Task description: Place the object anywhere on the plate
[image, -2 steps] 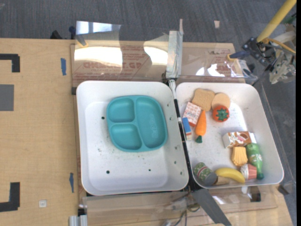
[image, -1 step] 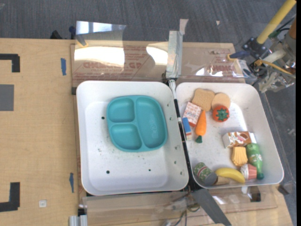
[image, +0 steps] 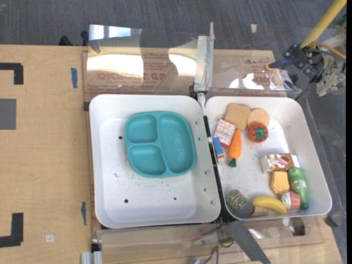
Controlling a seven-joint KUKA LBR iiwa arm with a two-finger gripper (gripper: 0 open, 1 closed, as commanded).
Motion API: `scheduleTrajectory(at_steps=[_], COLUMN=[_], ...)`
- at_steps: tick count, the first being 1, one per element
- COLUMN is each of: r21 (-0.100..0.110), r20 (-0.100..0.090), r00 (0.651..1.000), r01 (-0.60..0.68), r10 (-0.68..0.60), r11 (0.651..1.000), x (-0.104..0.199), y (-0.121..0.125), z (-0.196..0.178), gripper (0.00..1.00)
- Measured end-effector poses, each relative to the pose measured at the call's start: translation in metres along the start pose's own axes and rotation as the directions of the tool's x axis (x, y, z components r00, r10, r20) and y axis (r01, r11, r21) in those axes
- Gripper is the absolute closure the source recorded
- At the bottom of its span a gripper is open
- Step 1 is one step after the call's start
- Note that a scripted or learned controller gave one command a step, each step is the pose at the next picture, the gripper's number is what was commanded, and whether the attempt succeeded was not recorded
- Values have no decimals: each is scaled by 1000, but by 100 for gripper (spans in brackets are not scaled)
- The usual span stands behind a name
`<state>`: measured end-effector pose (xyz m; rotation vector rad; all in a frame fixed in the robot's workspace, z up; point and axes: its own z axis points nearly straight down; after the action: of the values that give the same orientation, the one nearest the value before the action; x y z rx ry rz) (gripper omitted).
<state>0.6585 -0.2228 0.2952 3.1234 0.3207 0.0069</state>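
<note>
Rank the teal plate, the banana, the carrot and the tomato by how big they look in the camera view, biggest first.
1. teal plate, by far the largest
2. banana and carrot, about alike in length, so I would not rank them
3. tomato, smallest

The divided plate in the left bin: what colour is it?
Teal, plain, clearest in the camera view.

My view is bright and evenly lit from overhead — the white bins (image: 104, 147) look nearly washed out. Strong glare streaks the clear sheet (image: 143, 65) along the bench's far edge. Shadows are soft; detail turns slightly grainy toward the corners.
</note>
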Motion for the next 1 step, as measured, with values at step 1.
scheduleTrajectory(at_steps=[1], r21=[8], r20=[13], r00=[1000], r01=[13], r10=[-13], r11=[1000], x=[1], y=[-1], z=[59], gripper=[100])
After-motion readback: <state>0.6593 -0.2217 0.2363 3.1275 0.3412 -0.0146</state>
